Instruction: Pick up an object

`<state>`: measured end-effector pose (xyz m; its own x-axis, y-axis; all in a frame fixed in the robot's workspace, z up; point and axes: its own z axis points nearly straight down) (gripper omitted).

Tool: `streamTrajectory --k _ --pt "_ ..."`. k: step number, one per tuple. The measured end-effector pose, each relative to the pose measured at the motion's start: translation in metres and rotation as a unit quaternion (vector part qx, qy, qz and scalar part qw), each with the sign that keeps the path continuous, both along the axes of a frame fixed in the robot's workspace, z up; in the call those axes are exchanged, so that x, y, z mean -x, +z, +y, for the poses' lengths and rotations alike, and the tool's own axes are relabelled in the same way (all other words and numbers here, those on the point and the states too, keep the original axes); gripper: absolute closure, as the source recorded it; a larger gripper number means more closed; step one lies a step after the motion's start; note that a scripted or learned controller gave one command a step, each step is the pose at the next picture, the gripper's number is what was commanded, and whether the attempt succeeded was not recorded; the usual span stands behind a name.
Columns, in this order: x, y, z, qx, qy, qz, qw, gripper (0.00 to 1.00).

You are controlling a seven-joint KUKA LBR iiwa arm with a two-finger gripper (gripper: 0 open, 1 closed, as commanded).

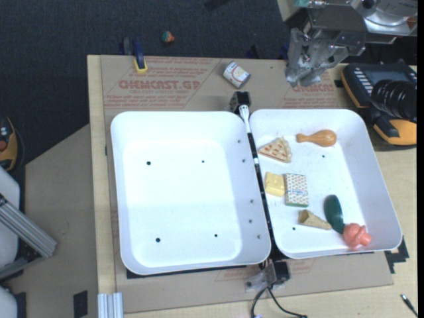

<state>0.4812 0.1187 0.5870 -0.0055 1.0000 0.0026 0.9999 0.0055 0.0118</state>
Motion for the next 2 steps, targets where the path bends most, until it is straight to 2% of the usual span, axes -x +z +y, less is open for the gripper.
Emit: streamTrajectory --k 1,2 --pt "-0.0004 0.0105 0.0005 -0.0002 0.0 -0.002 1.0 1.0" --pt "-0.0004 0.01 0.0005 -0.0002 0.0 -0.001 1.0 0.0"
